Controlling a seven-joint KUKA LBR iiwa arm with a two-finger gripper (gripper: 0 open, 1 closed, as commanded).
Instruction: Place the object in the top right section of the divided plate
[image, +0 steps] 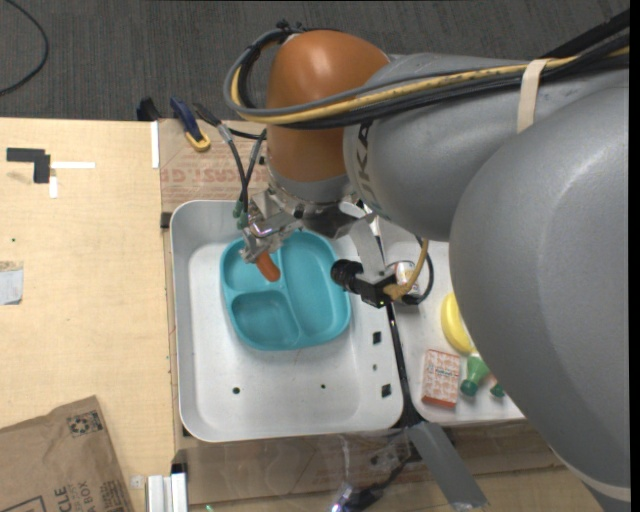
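Observation:
A teal divided plate (300, 300) lies in the left white bin (290, 400), toward its back. My gripper (263, 243) hangs over the plate's upper left part. A small orange, carrot-like object (268, 267) sticks out downward from between the fingers, which are shut on its upper end. Its lower end is over the ridge between the plate's upper left section and the large right section. I cannot tell whether it touches the plate. The arm hides the bin's back right corner.
The right bin holds a yellow banana-like thing (455, 325), a red and white box (440, 376) and a small green thing (476, 372). A wooden board (80, 280) lies to the left, with a blue and yellow clamp (190, 124) behind the bin.

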